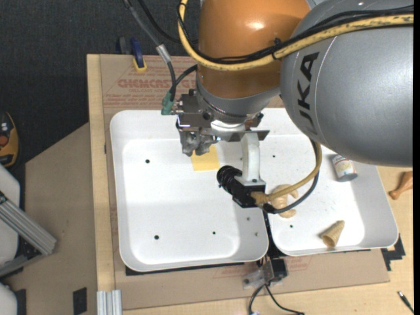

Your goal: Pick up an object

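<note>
Yellow block (205,161) lies beside end effector (191,146).

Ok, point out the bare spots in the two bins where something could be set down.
The left bin has bare floor across its front and left side, below the yellow block. The right bin is crowded: cone piece, tan piece, small bottle. The gripper and cable crowd the divide.

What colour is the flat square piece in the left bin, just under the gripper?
Pale yellow. The square piece shows in the camera view, partly covered by the gripper.
</note>
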{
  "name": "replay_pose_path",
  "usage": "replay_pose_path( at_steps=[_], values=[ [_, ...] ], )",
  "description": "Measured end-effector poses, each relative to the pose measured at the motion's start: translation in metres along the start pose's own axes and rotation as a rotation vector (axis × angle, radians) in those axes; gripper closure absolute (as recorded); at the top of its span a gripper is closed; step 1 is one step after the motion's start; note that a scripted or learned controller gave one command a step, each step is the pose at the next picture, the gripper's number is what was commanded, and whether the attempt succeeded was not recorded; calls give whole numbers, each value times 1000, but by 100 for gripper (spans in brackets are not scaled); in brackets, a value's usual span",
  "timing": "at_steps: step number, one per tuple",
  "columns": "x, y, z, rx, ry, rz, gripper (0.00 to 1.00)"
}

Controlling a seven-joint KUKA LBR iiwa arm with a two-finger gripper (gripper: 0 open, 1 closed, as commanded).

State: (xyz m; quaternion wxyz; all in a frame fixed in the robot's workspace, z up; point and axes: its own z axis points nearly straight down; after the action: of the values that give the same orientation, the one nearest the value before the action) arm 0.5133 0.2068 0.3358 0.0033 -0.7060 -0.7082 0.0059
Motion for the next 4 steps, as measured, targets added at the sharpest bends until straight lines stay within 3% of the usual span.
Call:
replay_pose_path(
  at_steps=[1, 2, 3, 4],
  values=[
    [14, -36, 10, -7, 3, 0, 100],
    [18, -35, -138, -31, 13, 1, 100],
    [17, -12, 6, 1, -3, 6, 100],
    [16, 61, 81, -6, -1, 6, 100]
  ],
)
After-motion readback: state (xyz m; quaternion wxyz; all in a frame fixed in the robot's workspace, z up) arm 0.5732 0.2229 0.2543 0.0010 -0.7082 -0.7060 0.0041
